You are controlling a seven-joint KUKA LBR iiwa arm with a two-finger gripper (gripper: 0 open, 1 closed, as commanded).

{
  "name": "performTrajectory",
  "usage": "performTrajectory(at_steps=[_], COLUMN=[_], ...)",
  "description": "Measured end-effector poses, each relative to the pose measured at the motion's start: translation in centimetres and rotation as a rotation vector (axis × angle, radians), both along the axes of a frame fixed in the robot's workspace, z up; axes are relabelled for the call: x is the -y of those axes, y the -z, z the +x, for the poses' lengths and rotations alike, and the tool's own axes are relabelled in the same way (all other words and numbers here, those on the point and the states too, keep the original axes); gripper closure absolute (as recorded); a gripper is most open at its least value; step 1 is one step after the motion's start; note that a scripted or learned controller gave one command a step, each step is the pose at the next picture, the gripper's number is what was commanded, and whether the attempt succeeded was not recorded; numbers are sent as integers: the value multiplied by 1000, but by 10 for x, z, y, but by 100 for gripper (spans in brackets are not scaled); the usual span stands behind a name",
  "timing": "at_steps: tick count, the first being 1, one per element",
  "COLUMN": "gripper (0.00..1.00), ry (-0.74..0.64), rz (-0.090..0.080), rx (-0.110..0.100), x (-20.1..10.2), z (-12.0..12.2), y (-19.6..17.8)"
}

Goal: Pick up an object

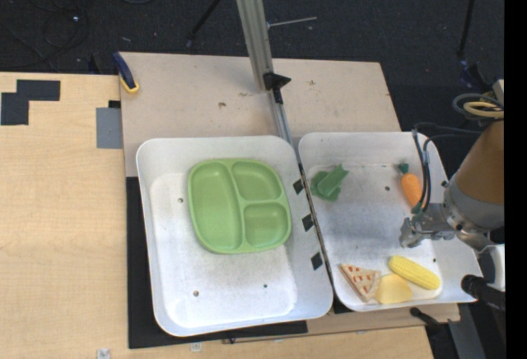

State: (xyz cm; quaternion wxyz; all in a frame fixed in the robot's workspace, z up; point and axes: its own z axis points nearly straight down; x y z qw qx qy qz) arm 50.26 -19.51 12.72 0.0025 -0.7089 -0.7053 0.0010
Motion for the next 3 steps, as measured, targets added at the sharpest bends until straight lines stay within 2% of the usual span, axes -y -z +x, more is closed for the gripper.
performTrajectory(at_steps=[2,3], gripper=[100,100], ry=[-8,-8], rz=[-4,-3], rx=[10,7], x=[-5,-4], z=[5,6], y=[-125,-165])
